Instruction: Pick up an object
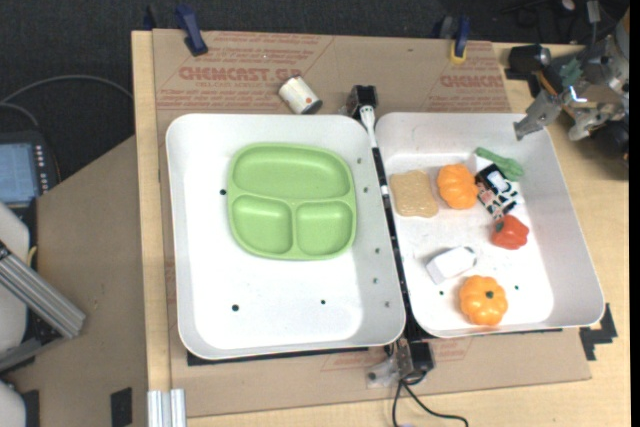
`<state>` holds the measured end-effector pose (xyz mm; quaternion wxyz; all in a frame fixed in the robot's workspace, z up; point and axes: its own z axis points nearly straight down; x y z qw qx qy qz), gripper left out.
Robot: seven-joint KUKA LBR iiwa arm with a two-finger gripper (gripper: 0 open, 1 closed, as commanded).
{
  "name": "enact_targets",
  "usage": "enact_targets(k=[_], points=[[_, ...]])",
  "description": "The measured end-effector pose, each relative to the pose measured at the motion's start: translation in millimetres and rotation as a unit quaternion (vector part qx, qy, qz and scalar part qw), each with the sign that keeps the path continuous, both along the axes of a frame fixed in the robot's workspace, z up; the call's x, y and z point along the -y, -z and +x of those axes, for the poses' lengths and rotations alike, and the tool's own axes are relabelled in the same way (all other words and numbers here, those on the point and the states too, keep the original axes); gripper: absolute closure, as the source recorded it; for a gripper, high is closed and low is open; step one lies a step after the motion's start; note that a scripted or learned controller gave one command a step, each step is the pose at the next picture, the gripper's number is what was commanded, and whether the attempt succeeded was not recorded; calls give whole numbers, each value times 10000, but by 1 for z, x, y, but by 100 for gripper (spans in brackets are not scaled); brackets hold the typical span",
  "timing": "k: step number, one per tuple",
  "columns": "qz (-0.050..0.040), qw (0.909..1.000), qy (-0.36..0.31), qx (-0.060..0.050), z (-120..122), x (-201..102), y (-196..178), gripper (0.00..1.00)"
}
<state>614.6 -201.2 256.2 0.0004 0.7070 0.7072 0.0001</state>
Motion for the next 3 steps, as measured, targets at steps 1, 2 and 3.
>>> enact_targets(k=[1,2,3], points=[[-9,10000,-4,18,1,0,-11,100],[-11,10000,-7,59,-67,-26,-125,100],[1,10000,35,-12,-139,25,-124,100]])
